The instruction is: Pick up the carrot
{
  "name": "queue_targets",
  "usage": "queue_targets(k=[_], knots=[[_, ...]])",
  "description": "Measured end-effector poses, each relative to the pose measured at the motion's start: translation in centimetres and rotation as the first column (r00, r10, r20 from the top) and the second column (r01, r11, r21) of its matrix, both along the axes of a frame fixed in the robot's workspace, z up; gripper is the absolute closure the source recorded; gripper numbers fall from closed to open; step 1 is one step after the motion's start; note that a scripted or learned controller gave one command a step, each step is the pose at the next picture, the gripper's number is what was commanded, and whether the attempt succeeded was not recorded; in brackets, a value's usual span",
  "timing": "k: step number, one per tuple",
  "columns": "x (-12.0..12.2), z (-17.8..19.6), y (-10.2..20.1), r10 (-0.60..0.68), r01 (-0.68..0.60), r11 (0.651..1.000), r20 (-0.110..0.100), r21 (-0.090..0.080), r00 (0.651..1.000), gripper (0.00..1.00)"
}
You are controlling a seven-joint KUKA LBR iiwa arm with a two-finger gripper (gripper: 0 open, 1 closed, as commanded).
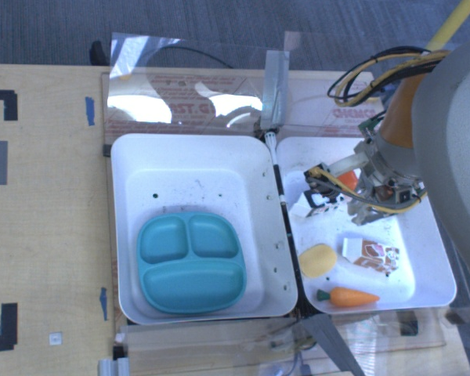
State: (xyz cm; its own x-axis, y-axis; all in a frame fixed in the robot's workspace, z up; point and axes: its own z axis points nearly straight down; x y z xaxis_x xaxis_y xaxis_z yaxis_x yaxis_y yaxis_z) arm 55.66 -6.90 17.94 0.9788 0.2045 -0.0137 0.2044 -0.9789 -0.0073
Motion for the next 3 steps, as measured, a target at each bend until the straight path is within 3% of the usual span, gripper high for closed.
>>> queue_targets(k=[1,2,3], knots=[[0.0,0.6,-0.1,0.001,-0.001,1.0,-0.007,-0.001,1.0,1.0],[-2.7,-6.9,-3.2,0.039,-0.039,0.999,0.006,-0.002,0.999,1.0],[-7.3,3.2,-7.7,0.052,-0.052,0.999,0.011,-0.004,0.999,1.0]])
